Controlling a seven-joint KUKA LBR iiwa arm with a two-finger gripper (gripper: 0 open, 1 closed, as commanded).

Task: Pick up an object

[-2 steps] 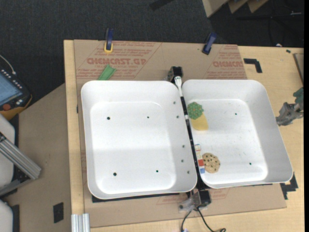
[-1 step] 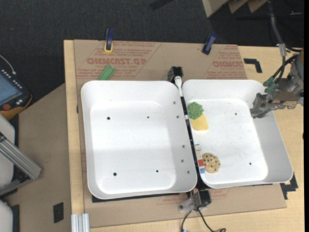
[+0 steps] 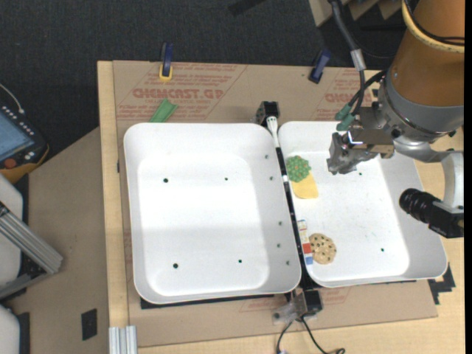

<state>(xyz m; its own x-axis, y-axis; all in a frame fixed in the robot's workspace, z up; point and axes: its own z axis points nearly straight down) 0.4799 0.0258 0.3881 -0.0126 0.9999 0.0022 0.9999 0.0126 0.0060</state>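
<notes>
We judge the green toy (image 3: 298, 168) light, probably soft — we'd pinch its sides; whether the tool (image 3: 341, 164) is open, we cannot tell.

White bins (image 3: 199, 135) — green broccoli (image 3: 298, 168), yellow piece (image 3: 306, 189), brown-speckled cookie (image 3: 322, 248).

Red print runs along the far edge of the brown cardboard sheet (image 3: 221, 87) under the bins: it reads roughly "CHEMCAST GP", upside-down-looking and faint. A second red stamp sits near the far right corner, too cut off to read.
</notes>
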